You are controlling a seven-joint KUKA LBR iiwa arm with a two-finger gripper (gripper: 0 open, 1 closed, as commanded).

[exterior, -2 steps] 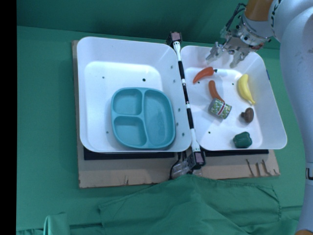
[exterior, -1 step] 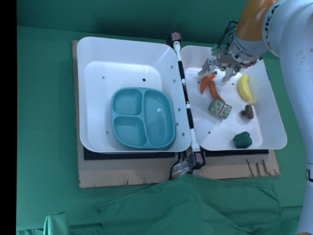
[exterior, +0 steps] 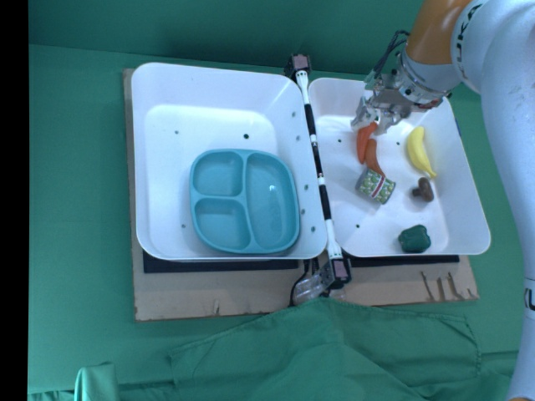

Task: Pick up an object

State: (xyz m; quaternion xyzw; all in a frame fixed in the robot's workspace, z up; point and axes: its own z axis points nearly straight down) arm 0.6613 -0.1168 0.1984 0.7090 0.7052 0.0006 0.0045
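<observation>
Green pepper [exterior: 414, 238] below banana [exterior: 420, 152]

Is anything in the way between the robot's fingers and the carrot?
Nothing visible. The gripper hangs right over the top end of the carrot in the right bin. The can lies just below the carrot, and the banana off to the side.

a green-covered bench [exterior: 75, 182] carries a brown cardboard sheet [exterior: 167, 295]. on the sheet sit two white bins: the left bin [exterior: 167, 107] well out from the jaws, the right bin [exterior: 464, 215] directly beneath them. rumpled green cloth [exterior: 318, 349] lies along the near edge.
</observation>
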